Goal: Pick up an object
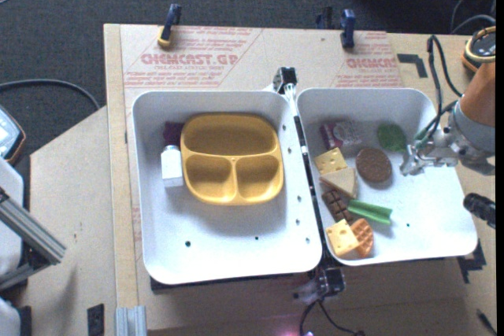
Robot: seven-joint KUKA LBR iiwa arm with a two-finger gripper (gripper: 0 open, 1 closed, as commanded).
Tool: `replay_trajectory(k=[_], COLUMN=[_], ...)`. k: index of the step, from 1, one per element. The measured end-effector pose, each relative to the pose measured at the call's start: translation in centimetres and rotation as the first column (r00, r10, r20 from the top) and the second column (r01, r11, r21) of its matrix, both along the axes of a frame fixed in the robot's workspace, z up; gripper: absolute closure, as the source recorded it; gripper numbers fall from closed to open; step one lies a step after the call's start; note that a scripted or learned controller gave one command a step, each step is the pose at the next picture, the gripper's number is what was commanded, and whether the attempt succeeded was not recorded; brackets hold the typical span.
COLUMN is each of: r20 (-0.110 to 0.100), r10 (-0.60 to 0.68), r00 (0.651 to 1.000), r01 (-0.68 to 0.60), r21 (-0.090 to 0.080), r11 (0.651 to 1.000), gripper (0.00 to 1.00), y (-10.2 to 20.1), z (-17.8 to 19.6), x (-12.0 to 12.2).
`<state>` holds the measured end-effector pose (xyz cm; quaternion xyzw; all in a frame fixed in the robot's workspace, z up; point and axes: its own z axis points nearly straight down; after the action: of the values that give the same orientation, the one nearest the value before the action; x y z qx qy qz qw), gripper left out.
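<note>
The arm (480,118) reaches in from three o'clock, its orange band at the frame's edge and the grey wrist angled down toward the right bin (441,244). The gripper (413,162) hangs over that bin's three o'clock side, just off the brown round cookie (373,166) and below the green round piece (390,137). How it is set cannot be told at this size, and nothing shows in its grasp.

The right bin holds a cluster of toy food. At its centre lies the cookie, with a cheese wedge (331,160) at nine o'clock from it and a pale sandwich slice (340,183) just below that. A reddish packet (339,131) sits toward eleven o'clock. A green stick (368,210) lies toward six o'clock, beside a chocolate piece (337,205). A waffle-and-cheese piece (350,238) rests at seven o'clock near the front wall.

The left bin (157,248) carries a yellow divided tray (231,158) at its centre, with a small white bottle (172,166) touching the tray's nine o'clock edge and a dark purple thing (172,131) above it.
</note>
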<state>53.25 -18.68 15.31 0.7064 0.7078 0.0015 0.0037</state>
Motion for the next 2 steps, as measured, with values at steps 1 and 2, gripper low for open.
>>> replay_trajectory(k=[1, 2], r20=[0.0, -0.001], r10=[-0.001, -0.001], r00=[1.0, 1.0], r01=[0.001, 0.001], r21=[0.0, 0.0], r11=[1.0, 1.0], gripper=[1.0, 1.0], y=[-0.5, -0.6], z=[4.4, 7.4], x=[0.2, 0.3])
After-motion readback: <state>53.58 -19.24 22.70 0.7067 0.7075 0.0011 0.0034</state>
